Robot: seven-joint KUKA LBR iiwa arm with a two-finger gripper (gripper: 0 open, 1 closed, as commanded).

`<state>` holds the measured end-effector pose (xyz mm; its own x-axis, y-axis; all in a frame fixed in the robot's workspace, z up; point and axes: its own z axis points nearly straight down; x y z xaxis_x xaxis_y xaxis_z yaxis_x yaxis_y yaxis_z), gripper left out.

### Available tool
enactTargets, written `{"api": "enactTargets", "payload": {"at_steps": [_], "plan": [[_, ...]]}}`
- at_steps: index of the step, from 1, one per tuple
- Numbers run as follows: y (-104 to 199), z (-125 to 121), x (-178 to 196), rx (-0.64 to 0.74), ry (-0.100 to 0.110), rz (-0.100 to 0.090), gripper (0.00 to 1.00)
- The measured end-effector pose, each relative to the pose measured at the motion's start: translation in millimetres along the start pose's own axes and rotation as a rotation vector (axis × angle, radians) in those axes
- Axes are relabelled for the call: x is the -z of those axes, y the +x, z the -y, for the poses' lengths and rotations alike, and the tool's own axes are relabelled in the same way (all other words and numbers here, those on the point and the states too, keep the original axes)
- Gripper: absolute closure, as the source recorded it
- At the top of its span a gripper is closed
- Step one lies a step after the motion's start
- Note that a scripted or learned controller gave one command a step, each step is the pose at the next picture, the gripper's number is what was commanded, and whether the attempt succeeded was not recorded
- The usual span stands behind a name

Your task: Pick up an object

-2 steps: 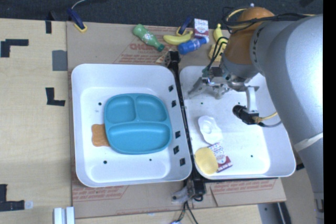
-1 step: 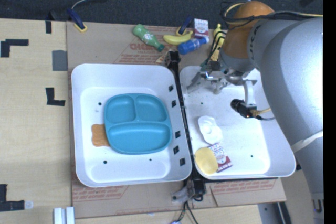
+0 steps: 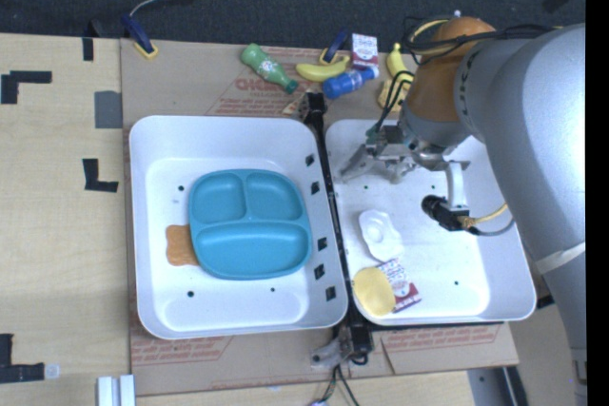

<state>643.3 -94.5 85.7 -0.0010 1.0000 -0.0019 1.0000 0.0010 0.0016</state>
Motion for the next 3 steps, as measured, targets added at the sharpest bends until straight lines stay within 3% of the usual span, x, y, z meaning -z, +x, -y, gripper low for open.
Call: {"api": "enactTargets", "payload": {"at_steps": [1,3], "plan": [[-11.5,-25.5,-0.1,0.001,0.000,-0.001,0.00],[-3.0,22.9,0.5,0.001,-0.002,0.000,0.00]]}}
